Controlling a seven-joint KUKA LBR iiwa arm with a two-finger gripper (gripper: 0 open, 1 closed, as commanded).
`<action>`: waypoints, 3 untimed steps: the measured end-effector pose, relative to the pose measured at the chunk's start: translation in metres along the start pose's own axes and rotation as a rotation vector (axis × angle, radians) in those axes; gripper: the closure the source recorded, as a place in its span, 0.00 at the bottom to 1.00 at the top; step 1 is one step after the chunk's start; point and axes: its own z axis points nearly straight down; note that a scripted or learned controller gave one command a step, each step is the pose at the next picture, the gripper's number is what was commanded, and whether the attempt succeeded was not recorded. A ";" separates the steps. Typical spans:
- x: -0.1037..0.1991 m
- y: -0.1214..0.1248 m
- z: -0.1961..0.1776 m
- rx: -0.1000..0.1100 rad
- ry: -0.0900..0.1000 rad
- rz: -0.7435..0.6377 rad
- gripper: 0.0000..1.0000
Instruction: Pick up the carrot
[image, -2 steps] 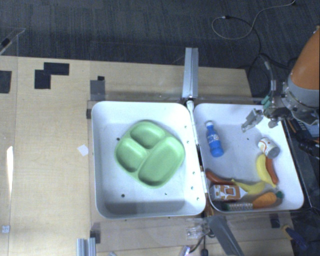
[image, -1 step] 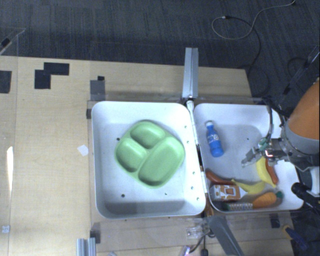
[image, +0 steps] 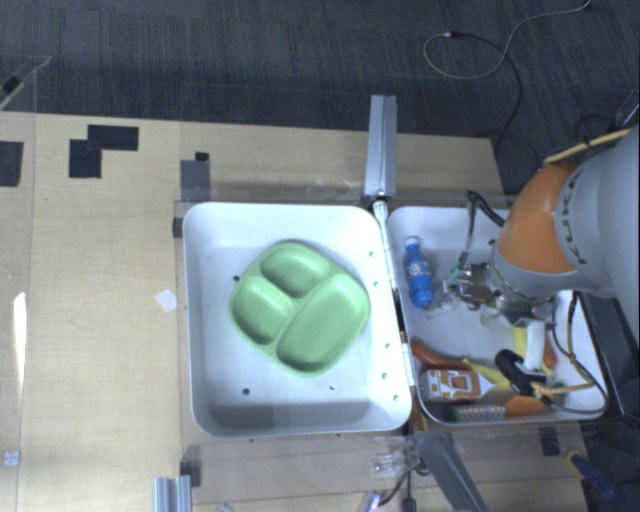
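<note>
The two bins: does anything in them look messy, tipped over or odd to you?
Nothing looks spilled or broken. The left bin holds a green divided plate sitting askew to the walls. In the right bin, a blue water bottle lies on its side, and the other items, the carrot among them, crowd its near edge.

Plastic, wood and metal, as we see them

We see two white bins (image: 200, 300) of smooth plastic with a faint sheen, a green divided plate (image: 300, 305) in matt plastic, a pale bench (image: 90, 330) with a wood-like flat finish, a brushed metal bar (image: 381, 145) between the bins, a glossy blue bottle (image: 417, 272) (its label looks like paper), and the arm's shiny orange band (image: 535, 225).
</note>
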 end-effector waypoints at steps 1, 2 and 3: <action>0.002 0.003 -0.012 -0.006 0.002 -0.002 1.00; -0.004 0.094 -0.118 0.006 -0.002 0.176 1.00; -0.009 0.072 -0.235 0.006 -0.002 0.199 1.00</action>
